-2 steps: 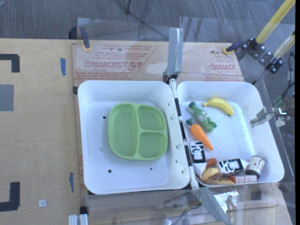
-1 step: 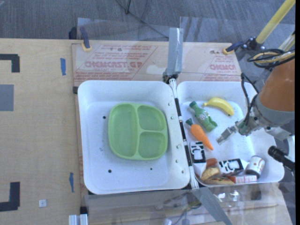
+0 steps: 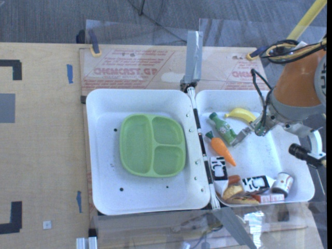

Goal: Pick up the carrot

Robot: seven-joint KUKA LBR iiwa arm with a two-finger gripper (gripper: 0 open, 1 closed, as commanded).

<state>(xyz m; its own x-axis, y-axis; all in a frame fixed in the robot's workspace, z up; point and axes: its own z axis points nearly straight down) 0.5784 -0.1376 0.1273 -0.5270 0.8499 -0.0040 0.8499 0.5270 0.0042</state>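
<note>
With my gripper (image 3: pixel 241 135) beside the bottle (image 3: pixel 222 129), its state unclear, I risk nudging it before reaching the carrot (image 3: pixel 222 150).

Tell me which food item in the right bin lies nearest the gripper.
The green bottle, right beside the gripper; the carrot and banana lie farther off.

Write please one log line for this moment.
task: pick carrot | carrot: lying in right bin, not held | gripper: low beside bottle, above-right of carrot | left bin: green plate
</note>
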